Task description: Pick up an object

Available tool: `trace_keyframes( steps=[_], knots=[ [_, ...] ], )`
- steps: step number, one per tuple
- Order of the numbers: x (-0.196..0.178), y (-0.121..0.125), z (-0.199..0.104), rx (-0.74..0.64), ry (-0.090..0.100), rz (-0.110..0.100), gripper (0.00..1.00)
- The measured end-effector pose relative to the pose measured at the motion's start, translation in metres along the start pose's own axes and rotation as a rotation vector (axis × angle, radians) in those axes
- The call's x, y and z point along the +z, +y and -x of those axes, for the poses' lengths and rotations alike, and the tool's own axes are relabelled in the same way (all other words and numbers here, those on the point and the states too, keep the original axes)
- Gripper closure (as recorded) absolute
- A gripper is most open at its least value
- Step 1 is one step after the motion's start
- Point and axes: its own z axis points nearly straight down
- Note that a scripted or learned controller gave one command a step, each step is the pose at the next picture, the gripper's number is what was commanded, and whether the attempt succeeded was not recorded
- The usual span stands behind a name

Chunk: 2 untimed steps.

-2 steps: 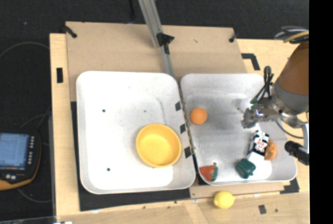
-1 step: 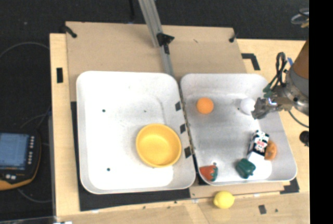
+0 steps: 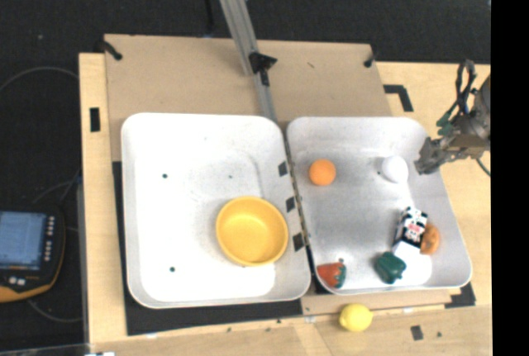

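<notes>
The right bin (image 3: 364, 131) holds an orange ball (image 3: 322, 173) at its left and a white ball (image 3: 394, 169) near its far right. Along its near right side lie a black-and-white cow toy (image 3: 413, 225), a brown-orange piece (image 3: 431, 239) touching it, a green toy (image 3: 390, 266) and a red toy (image 3: 331, 273). My gripper (image 3: 430, 158) hangs at the bin's right rim, just right of the white ball and apart from it. Nothing shows in its grasp.
A yellow bowl (image 3: 252, 230) sits in the left bin (image 3: 165, 148), near the divider. A yellow lemon (image 3: 355, 317) lies on the bench in front of the right bin. A metal pole (image 3: 235, 11) slants up behind the bins. A handheld pendant (image 3: 25, 251) rests at the far left.
</notes>
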Motion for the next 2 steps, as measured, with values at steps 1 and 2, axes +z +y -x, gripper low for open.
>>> trace_keyframes(
  steps=[1, 2],
  knots=[
    [0.016, -0.002, -0.046, -0.002, 0.002, -0.006, 1.0],
    [0.019, 0.004, -0.091, -0.002, 0.003, -0.007, 1.0]
  ],
)
